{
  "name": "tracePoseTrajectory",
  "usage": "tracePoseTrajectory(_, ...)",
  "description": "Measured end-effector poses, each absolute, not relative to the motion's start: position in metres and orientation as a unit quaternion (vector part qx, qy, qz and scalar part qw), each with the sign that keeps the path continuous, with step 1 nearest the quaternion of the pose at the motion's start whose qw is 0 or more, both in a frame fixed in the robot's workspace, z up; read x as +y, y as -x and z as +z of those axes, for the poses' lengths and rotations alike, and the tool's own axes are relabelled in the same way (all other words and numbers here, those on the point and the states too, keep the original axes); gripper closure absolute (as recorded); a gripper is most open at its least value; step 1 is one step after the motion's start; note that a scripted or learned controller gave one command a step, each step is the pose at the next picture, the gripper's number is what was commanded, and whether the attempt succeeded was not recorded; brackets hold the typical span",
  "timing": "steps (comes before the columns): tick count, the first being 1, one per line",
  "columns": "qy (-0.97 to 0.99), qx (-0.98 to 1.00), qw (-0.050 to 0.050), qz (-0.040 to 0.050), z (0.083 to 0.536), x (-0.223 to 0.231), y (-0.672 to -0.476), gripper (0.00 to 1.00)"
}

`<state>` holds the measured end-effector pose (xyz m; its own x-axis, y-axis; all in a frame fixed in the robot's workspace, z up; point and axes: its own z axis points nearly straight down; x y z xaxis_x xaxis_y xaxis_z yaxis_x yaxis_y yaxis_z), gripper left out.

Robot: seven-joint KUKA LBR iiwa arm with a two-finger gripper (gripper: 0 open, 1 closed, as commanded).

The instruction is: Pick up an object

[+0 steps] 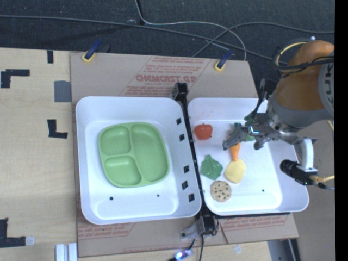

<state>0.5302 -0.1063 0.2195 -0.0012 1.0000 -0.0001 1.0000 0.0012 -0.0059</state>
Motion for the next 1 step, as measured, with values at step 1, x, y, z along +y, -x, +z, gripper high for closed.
tracePoseTrajectory(1,0.707,-0.707,0.003,0.0026,0.1641,-0.1136,-0.5354,0.00)
